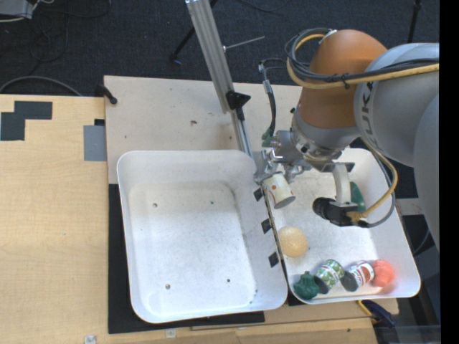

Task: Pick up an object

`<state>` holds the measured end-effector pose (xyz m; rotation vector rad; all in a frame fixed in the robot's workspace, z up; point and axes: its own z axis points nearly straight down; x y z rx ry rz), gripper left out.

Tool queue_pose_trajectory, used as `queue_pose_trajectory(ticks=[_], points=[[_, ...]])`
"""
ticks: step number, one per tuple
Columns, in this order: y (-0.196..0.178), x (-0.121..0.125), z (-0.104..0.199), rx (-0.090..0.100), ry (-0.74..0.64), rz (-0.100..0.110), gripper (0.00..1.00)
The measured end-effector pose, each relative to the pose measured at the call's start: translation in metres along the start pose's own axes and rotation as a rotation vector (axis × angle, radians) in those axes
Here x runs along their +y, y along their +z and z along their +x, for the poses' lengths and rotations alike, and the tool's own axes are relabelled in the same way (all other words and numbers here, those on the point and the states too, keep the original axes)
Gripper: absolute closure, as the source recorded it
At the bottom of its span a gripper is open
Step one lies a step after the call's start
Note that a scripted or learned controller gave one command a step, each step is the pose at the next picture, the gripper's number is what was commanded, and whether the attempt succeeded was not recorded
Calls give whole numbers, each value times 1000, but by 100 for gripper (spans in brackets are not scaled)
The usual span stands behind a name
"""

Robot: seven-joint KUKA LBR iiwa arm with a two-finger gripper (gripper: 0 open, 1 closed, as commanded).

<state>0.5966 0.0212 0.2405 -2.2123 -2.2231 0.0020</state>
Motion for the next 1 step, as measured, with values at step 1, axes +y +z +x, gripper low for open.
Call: queue_pose_trajectory(ticks=[1], points=[[-6,-9,53,-1,0,0,100]])
